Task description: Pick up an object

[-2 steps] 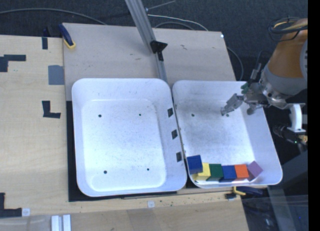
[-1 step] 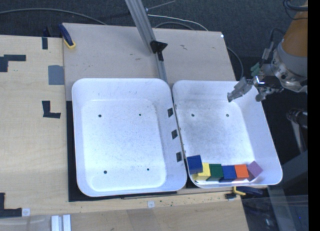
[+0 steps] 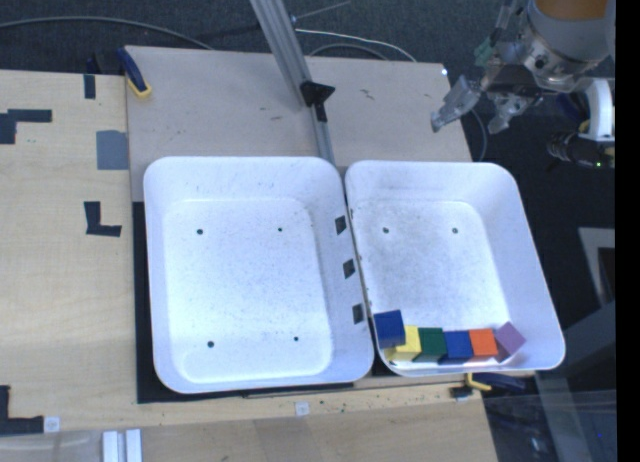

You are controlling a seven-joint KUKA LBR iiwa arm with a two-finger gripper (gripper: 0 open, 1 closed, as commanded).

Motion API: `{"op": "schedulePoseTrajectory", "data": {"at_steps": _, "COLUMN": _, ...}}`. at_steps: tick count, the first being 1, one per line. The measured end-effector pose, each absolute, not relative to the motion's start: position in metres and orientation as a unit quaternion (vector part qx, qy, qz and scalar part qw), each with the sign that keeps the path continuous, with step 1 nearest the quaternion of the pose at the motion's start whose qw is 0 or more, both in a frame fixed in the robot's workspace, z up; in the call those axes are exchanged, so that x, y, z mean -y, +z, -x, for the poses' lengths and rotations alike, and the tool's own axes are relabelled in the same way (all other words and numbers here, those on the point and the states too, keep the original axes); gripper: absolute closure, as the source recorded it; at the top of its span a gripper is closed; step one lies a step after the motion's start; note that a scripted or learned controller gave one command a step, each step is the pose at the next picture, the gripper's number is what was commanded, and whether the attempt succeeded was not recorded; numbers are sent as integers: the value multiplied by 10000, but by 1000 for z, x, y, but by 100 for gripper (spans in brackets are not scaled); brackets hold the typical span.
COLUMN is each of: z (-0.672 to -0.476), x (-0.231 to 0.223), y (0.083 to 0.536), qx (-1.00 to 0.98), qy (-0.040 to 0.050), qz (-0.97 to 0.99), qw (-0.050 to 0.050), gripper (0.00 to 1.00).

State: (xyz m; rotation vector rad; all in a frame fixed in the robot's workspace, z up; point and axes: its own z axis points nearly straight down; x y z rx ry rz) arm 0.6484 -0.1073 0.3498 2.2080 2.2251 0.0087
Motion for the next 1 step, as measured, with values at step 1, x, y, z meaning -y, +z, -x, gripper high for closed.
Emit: {"op": "schedulePoseTrajectory", "data": {"at_steps": 1, "z": -636, "x": 115, "y": 541, "qx": -7081, "qy": 22, "qz": -7061, "qw": 38, "gripper": 0}}
